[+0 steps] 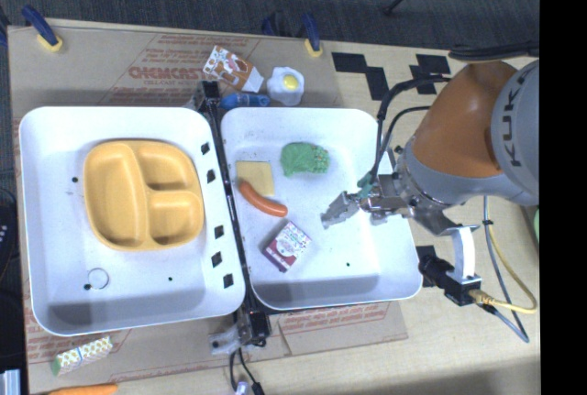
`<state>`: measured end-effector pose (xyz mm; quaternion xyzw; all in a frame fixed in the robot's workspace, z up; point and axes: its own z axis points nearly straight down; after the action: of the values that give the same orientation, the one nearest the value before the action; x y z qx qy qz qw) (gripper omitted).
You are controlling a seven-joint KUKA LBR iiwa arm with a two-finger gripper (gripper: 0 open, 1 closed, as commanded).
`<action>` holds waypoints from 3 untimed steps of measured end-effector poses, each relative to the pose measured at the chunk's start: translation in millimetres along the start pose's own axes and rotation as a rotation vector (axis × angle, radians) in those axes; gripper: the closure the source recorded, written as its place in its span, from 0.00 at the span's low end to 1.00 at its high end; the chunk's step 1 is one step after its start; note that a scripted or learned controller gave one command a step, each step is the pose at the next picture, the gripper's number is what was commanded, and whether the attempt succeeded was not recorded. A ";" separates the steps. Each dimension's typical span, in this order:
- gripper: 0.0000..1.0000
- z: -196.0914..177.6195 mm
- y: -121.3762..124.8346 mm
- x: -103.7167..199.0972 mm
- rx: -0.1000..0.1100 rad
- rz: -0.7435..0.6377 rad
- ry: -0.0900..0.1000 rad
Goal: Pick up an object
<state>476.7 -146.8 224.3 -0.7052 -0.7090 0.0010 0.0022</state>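
Camera view: end effector [337,212] over right bin [316,288], near packet [287,246].

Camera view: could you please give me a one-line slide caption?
KUKA arm's tool hovers in the right bin near broccoli, sausage and packet; yellow tray left.

This is a robotics lab or test bench, not a home or shop. A grey and orange industrial arm [477,146] stands at the bench's right side, with loose cables [500,279] trailing over the right edge. Two shallow white bins [55,137] sit side by side on printed cardboard sheeting [165,72] held at the bench's far edge by blue clamps [41,28]. Black-and-white marker squares [367,72] are fixed near the far right corner. Toy food fills the right bin, such as a green plastic vegetable [304,159] and a sausage [262,199].
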 end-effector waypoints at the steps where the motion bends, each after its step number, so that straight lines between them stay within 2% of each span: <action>1: 0.00 97.9 17.3 39.4 0.001 -0.130 0.000; 2: 0.00 126.8 14.4 47.7 -0.010 -0.045 -0.006; 3: 0.00 126.1 7.3 50.7 -0.026 -0.018 -0.010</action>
<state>483.1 -95.8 98.3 -0.6987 -0.7153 -0.0049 -0.0106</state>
